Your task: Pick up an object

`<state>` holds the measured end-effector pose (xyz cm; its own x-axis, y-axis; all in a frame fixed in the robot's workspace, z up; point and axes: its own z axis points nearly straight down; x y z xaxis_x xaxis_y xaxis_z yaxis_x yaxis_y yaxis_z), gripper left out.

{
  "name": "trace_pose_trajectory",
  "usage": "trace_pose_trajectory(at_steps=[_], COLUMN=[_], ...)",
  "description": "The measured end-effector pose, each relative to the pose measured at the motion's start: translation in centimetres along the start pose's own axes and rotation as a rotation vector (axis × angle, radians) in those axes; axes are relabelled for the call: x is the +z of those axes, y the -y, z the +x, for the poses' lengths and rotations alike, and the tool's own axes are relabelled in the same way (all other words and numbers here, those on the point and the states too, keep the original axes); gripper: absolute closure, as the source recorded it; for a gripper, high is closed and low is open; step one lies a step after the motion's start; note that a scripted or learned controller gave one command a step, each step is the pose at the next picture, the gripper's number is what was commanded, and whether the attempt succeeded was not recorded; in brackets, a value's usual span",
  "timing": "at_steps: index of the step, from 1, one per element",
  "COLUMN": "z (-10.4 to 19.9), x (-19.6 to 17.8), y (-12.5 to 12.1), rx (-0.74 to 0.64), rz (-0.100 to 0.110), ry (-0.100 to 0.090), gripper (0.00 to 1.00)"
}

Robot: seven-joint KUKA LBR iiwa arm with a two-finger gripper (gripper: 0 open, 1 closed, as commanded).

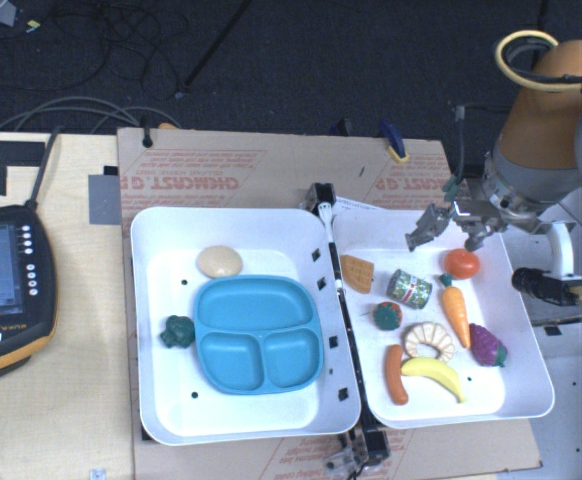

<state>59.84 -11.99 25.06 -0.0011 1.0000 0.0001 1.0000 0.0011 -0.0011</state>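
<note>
The tomato (461,263), round and red-orange, lay near the right bin's (531,393) far edge, its top partly hidden by the gripper (452,230) just above. The fingers were spread and pinched nothing. A carrot (456,314) lay just below the tomato, a small can (409,288) to its left.

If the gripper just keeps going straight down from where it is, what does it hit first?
Probably the round red-orange toy tomato just below the two-finger gripper, or bare floor of the right white bin beside it. Depth is unclear from this slanted view, so whether the fingers would clip the tomato or land beside it cannot be settled.
</note>
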Motion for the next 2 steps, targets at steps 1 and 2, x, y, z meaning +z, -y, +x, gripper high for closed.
trace_pose_trajectory(at_steps=[1, 2], z=[-0.4, -0.7], x=[15.7, 13.8], y=[4.0, 3.6], rx=[0.001, 0.009], rz=[0.016, 0.005], ry=[-0.004, -0.002], gripper=[0.0, 1.0])
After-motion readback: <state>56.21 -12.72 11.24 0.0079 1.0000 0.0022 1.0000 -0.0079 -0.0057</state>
